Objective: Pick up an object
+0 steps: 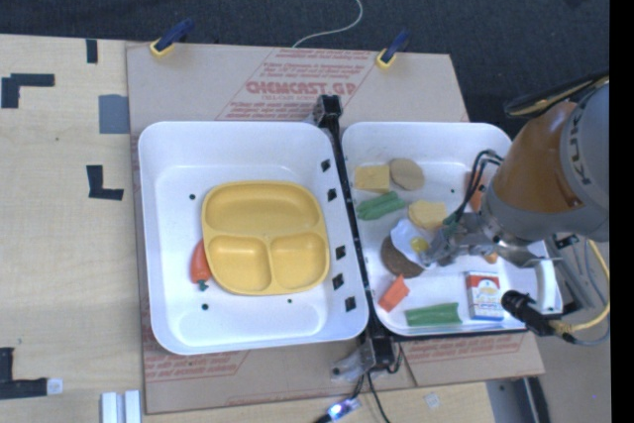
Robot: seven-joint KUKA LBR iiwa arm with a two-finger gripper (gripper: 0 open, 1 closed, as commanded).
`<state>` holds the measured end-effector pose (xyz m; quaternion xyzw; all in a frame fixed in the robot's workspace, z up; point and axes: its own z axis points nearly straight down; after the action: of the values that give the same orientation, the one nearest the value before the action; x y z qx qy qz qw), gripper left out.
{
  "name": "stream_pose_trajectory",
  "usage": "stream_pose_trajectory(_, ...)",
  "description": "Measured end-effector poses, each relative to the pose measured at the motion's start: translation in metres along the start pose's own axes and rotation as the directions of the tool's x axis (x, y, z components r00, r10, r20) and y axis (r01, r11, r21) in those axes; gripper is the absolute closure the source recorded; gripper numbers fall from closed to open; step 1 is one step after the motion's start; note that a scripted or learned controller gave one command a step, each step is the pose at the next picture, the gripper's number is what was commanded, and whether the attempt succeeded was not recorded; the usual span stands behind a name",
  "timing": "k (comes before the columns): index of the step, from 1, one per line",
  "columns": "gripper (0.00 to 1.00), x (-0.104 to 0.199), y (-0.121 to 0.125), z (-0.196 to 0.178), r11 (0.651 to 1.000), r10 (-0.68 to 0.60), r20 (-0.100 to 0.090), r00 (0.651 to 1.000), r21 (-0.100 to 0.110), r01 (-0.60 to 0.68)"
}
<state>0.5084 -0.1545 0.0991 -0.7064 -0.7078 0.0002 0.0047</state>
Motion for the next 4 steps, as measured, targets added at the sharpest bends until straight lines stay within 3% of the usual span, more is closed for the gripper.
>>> stream_pose_trajectory(2,1.00,0.005,0.003,-0.109,1.000,-0.001,0.006,1.000,-0.003,0.001)
stream_pose_trajectory(3,1.00,0.005,0.003,-0.122,1.000,0.000,0.005,1.000,-0.001,0.000)
stream_pose_trajectory(4,1.00,0.040,0.037,-0.116,1.000,-0.004,0.005,1.000,0.000,0.004)
